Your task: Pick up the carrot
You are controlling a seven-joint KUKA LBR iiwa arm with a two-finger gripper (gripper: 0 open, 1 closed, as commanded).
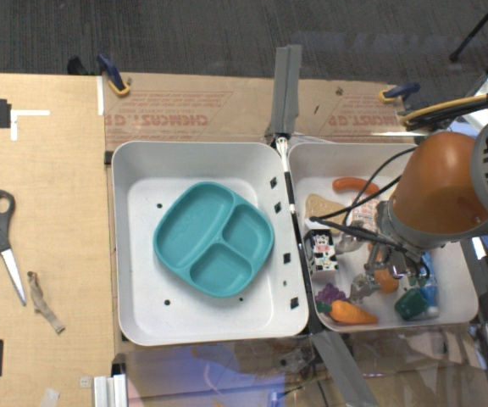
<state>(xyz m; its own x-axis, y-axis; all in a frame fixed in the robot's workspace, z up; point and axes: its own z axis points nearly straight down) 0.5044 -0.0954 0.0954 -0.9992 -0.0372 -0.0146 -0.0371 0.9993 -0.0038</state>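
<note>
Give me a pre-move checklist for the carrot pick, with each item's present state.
1. Carrot in sight, at the near edge of the right bin: ok.
2. Tool over the right bin: ok.
3. Tool centred on the carrot: not ok, it sits up and right of it.
4. Carrot free of neighbours: not ok, a purple item lies against its left end.
5. Finger opening: cannot tell.
6. Right target chosen: cannot tell, another orange item lies at the bin's far side.

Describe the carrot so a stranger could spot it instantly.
Look in the right-hand white bin, at its near edge. The carrot lies there, beside a purple item. It is the orange tapered piece with a green end, unlike the dark green block further right.
</note>
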